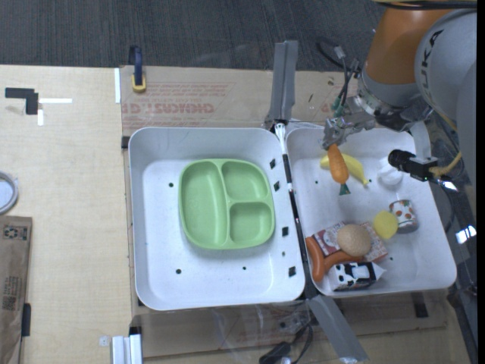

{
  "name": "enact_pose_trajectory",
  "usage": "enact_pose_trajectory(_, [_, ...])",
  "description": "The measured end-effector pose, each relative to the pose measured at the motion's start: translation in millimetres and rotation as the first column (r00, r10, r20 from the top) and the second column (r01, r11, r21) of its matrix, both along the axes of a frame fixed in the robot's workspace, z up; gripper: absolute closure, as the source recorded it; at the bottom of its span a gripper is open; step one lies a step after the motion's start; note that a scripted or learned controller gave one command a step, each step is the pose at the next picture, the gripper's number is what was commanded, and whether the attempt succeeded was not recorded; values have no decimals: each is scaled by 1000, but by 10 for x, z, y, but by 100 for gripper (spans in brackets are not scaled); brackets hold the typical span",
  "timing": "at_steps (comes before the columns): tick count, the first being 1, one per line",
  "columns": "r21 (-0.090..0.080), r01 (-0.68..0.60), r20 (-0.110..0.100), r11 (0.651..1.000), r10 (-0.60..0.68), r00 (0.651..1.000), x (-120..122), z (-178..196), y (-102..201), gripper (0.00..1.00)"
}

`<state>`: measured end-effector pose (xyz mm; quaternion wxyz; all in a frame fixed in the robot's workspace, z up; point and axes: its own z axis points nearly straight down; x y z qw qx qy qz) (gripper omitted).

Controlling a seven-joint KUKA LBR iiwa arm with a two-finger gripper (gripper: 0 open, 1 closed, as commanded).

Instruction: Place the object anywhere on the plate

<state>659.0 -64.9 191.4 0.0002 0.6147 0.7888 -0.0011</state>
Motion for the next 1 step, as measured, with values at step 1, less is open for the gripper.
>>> enact_pose_trajectory(1, [1,-17,0,1000,17,1000,-1,6,885,100])
